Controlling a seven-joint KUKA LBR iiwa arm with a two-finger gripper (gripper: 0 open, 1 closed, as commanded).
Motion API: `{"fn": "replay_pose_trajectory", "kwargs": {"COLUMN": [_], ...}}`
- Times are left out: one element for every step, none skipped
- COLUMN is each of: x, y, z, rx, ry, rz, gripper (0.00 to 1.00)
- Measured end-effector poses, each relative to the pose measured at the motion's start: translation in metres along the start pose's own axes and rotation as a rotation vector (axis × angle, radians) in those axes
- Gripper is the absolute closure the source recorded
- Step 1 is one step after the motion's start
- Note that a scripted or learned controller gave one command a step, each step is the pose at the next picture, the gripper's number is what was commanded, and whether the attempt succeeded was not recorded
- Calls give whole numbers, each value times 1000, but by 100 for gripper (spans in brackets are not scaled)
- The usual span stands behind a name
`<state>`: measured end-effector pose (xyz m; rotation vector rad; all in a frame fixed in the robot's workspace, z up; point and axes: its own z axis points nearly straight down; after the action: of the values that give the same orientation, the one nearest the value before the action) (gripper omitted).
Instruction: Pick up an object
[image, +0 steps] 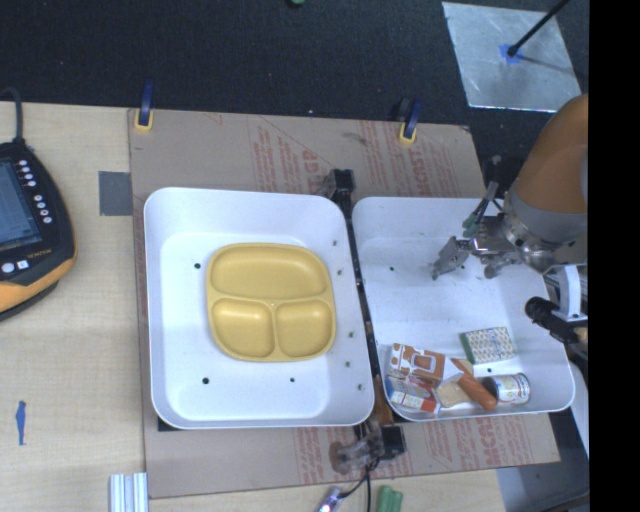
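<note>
1. Brown card covers the middle of a pale wood desk, and two clips hold the card at its far edge.
2. Two white bins sit side by side on the card. The left bin and the right bin touch along one edge.
3. A yellow tray with three parts lies in the middle of the left bin.
4. A small heap of things lies in the near corner of the right bin.
5. In the heap, a red and white box is at the left.
6. A green and white box lies at the far right of the heap.
7. A small can lies on its side at the near right.
8. An orange stick lies just left of the can, touching it.
9. The arm comes in from the right, over the far half of the right bin.
10. The tool hangs over a bare white patch of that bin, well apart from the heap.
11. Its fingers look spread a little, with nothing between them.
12. A black and orange screen pad lies at the left edge of the desk.
</note>
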<state>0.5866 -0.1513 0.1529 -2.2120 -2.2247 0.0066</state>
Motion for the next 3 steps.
{"fn": "replay_pose_trajectory", "kwargs": {"x": [2, -35, -38], "y": [-109, 28, -8], "z": [60, 61, 61], "rx": [-6, -5, -2], "ry": [-1, 0, -1], "rz": [0, 3, 2], "gripper": [0, 0, 0]}}
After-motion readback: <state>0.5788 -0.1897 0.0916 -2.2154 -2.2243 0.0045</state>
